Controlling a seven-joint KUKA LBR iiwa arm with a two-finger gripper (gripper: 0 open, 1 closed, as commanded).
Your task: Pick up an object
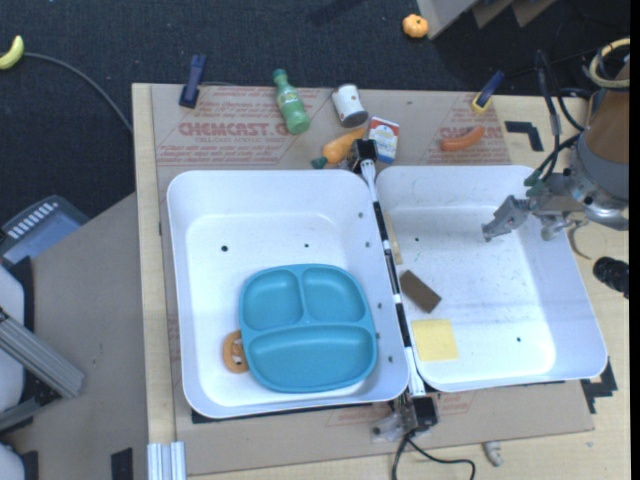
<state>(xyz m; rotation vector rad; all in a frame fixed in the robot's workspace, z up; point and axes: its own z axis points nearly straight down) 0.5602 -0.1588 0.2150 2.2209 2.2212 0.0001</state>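
Plainly the blue divided plate (308, 326) in the left bin (200, 218) is stiff, light, slick plastic, best pinched at its raised rim, with open floor on its far side. In the right bin (560, 308), the yellow sponge (435, 339) looks soft and the small brown block (419, 290) rigid, both near the left wall. The tool (500, 225) hovers over bare floor far of them, apart and holding nothing.
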